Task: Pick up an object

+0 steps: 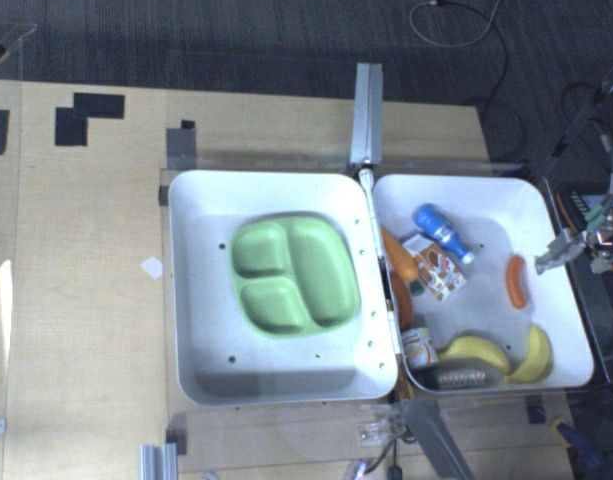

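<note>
My pincer (558,255) hovers at the right bin's (491,190) edge; its opening I cannot tell. Just left of it lies a small orange sausage (517,281): light, smooth, likely slippery, best taken across its middle.

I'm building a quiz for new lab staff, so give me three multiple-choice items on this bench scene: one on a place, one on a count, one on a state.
1. Where is the green three-compartment plastic tray?
A. left white bin
B. right white bin
C. on the bench

2. How many yellow bananas lie in the right white bin?
A. one
B. two
C. four

3. How does the blue plastic bottle rest?
A. upright
B. lying on its side
C. hanging from the claw

Answers: 1 A, the tray sits in the left white bin. 2 B, two curved yellow fruits lie at that bin's near edge. 3 B, its long side lies on the bin floor.
</note>
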Controlling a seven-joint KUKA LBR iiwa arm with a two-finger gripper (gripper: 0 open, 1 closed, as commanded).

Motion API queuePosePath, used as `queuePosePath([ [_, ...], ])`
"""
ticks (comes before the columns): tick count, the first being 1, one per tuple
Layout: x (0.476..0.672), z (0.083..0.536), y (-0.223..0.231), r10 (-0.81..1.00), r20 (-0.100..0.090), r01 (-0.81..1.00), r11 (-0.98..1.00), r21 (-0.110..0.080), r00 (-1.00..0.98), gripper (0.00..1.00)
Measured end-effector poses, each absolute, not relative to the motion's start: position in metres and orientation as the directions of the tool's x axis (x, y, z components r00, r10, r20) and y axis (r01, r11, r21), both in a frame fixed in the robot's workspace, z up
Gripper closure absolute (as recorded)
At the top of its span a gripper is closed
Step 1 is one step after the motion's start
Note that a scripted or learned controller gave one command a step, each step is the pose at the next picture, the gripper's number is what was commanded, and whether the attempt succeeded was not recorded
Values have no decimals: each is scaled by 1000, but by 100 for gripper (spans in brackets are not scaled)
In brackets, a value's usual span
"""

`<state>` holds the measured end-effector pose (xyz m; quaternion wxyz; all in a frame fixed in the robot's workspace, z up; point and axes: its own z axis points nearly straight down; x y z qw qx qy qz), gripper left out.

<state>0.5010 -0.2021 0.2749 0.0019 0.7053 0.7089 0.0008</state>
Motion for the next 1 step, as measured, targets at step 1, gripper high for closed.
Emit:
queuePosePath([
  [1, 516, 161, -206, 1000, -1, 1000, 3, 2, -3, 0],
])
